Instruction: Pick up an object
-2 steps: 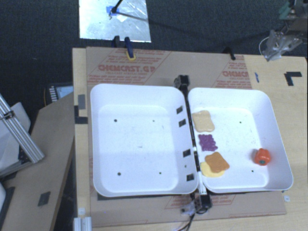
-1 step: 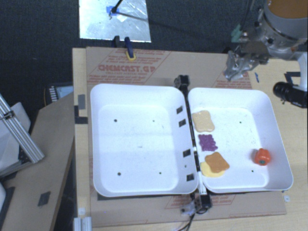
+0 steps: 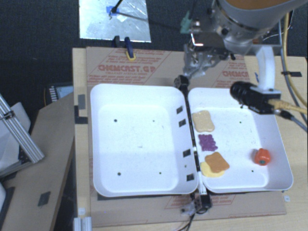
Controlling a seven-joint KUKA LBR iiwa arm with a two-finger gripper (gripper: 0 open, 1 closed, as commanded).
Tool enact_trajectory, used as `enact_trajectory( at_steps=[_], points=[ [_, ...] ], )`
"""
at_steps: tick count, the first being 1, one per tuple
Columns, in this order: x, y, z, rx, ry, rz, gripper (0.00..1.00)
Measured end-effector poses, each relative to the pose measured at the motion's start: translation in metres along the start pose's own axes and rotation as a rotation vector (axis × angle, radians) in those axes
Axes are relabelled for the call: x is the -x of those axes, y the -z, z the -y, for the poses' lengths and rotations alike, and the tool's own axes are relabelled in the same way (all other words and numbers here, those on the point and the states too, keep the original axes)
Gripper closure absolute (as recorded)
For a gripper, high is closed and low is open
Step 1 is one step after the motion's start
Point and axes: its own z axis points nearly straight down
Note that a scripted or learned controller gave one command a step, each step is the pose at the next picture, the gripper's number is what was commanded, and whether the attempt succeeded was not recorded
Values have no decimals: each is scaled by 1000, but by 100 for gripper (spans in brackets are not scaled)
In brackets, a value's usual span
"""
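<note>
The right bin [image 3: 274,143] holds several small items. A tan bread slice [image 3: 203,121] lies near its left wall, with a purple grape cluster [image 3: 207,142] just below it. An orange wedge [image 3: 217,161] rests on a pale yellow piece [image 3: 210,171] at the front left. A red-orange pepper [image 3: 262,156] sits at the right side. My gripper [image 3: 198,67] hangs above the far edge of the bins, near the divider, well away from every item. Nothing shows in it.
The left bin [image 3: 103,100] sits beside the right one, joined by a clipped black divider [image 3: 191,129]. A black camera unit [image 3: 251,96] on a white post overhangs the right bin's far edge. Cables run along the right. A foil sheet [image 3: 114,12] lies behind.
</note>
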Motion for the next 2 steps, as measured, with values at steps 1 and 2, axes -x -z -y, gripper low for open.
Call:
enact_trajectory(
  at_steps=[1, 2],
  points=[
    [-78, -5, 16, -8, -7, 3, 100],
    [-76, -265, 19, -18, -19, 11, 100]
  ],
)
